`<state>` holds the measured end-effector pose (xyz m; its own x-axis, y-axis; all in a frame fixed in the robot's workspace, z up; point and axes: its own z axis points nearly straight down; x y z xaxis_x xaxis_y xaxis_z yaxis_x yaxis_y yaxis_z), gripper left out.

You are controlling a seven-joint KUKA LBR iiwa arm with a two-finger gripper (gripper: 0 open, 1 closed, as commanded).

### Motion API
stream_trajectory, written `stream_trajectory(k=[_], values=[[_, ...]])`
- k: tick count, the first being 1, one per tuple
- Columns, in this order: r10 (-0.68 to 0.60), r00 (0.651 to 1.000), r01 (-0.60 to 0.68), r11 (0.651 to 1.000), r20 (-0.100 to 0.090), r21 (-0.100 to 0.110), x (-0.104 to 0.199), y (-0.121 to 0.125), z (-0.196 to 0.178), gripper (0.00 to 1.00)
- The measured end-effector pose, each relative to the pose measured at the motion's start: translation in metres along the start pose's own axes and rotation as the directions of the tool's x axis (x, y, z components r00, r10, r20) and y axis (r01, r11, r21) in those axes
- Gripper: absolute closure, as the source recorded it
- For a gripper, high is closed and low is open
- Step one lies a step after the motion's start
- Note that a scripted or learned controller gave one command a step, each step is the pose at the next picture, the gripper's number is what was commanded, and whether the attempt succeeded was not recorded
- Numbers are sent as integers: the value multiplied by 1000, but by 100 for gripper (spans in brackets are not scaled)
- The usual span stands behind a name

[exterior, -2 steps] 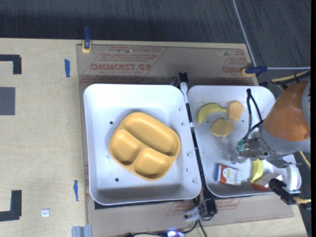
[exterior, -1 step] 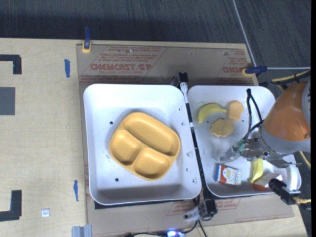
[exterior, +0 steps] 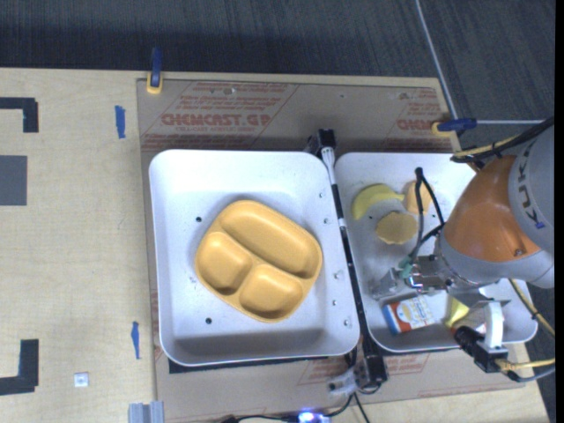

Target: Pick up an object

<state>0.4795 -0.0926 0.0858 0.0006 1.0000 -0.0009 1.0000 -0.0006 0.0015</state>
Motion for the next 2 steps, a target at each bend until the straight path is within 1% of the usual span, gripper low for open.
stream_trajectory(k=[1,2], values=[[-2,1000,2,1000,-2,-1,-6,1,0,0],[0,1000,0,1000,1,-2,-3,1,0,0]])
